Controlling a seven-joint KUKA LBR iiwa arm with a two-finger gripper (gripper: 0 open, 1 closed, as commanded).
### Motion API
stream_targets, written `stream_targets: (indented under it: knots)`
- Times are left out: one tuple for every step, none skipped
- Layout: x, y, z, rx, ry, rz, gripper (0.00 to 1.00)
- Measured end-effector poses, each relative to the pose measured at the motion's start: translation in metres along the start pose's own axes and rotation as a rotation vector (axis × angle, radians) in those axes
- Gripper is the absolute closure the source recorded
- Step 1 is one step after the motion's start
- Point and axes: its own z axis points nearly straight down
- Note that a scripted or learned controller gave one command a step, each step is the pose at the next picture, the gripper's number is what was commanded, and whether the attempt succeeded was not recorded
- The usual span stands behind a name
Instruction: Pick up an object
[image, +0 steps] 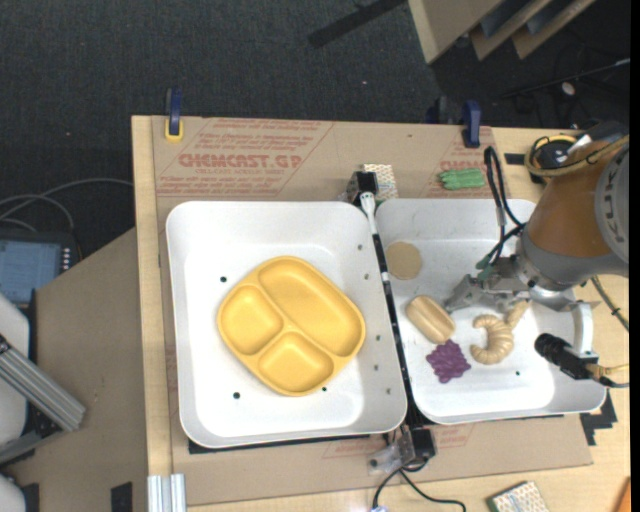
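Place: a robotics lab or test cell.
Counter: a brown board-topped counter (250, 150) printed with red lettering, clamped by blue clamps (175, 112) along its far edge.
Bins: two shallow white plastic bins (190, 330) side by side.
Arm: a grey and orange robot arm (575, 215) over the counter's right edge.
Cabling: black cables (500, 190) crossing the counter's far right corner.
Floor: dark carpet (100, 60) behind.

Your bench (260, 160) is topped with brown printed board. Blue clamps grip its far edge, one at the left corner (175, 113), one toward the right (471, 122). A small green piece (460, 179) lies on the board near the right clamp. Dark carpet (200, 50) beyond the bench. Grey metal rail (35, 385) and loose cables (55, 200) sit off your left side.
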Motion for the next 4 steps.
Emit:
stream_targets:
  knots:
    - [0.040,0.053,-0.002,-0.016,-0.003,-0.010,0.00]
    - [0.019,-0.018,0.000,-0.003,-0.001,0.000,0.00]
    - [-0.049,-0.056,0.000,-0.005,-0.002,0.002,0.00]
    - [0.037,-0.079,0.000,-0.008,-0.001,-0.009,0.00]
